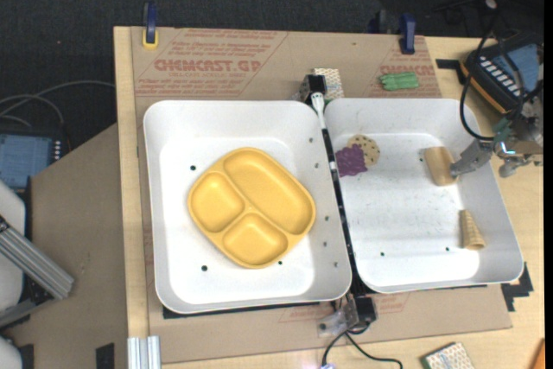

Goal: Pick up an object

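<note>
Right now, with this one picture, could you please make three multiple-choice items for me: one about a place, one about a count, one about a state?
1. Where does the yellow divided plate lie?
A. in the left bin
B. in the right bin
C. on the floor

2. How many compartments does the plate have?
A. two
B. three
C. five

3. How does the hand stand to the tan block?
A. it lifts the block high above the bench
B. it is close beside the block, at the right bin's right side; a grip cannot be seen
C. it hangs over the left bin

Answers:
1 A, the plate sits in the middle of the left bin.
2 B, ridges part it into three hollows.
3 B, the block lies on the bin floor with the hand next to it.
</note>
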You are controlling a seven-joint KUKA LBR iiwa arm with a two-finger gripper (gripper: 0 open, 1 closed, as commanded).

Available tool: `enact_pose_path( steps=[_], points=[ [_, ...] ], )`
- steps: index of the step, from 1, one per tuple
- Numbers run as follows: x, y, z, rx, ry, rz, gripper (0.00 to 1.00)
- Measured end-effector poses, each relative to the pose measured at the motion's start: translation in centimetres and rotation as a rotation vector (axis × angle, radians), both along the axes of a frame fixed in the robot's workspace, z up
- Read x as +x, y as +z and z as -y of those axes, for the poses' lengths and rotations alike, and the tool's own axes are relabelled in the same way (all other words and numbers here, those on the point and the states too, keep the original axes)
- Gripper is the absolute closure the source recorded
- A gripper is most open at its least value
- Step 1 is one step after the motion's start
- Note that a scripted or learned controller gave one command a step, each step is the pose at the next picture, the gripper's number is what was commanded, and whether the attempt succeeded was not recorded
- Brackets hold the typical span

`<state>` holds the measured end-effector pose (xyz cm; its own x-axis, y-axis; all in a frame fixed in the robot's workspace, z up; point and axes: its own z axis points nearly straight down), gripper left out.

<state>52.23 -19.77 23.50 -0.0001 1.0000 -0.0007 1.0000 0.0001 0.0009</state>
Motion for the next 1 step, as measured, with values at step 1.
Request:
enact_pose_path(
  steps=[1],
  points=[
    [10.22,-14.45,1.66,0.001,0.005,0.000,0.00]
  ],
)
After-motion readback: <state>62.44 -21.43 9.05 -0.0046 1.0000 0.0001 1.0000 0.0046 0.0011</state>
